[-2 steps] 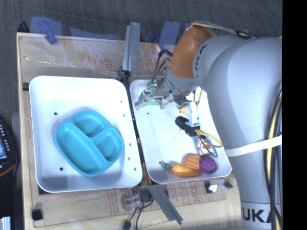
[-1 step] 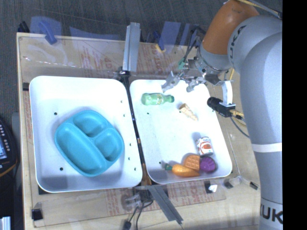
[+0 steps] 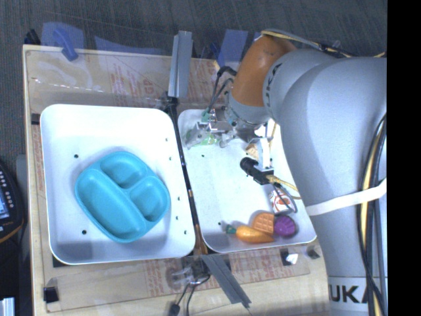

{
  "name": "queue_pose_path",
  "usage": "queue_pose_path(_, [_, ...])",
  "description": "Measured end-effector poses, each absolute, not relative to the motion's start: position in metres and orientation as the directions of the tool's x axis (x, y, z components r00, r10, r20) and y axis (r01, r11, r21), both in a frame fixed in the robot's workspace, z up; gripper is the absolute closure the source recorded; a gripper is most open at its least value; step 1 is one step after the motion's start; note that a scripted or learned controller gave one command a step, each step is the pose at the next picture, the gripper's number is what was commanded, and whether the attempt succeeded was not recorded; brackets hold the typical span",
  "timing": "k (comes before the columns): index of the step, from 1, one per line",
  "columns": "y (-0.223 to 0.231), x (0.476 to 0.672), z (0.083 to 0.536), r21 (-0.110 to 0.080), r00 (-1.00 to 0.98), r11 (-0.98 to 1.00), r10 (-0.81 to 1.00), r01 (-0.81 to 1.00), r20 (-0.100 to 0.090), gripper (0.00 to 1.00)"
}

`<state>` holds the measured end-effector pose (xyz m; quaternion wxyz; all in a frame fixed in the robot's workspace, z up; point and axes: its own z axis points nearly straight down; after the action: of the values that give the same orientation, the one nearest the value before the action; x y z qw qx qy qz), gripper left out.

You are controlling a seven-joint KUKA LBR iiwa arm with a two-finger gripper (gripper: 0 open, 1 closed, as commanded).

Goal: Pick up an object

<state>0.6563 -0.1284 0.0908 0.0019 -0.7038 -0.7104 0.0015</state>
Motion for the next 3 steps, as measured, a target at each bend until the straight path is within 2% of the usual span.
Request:
queue_pose_path(1, [-0.166, 0.658, 0.217, 0.001, -0.007, 0.007, 1.000, 1.000, 0.000, 0.00])
queue_pose_path(2, [-0.125, 0.656, 0.091, -0.004, -0.009, 0.009, 1.000, 1.000, 0.000, 0.00])
queue_pose_path(3, [-0.140, 0.658, 0.197, 0.000, -0.007, 0.007, 1.000, 1.000, 0.000, 0.00])
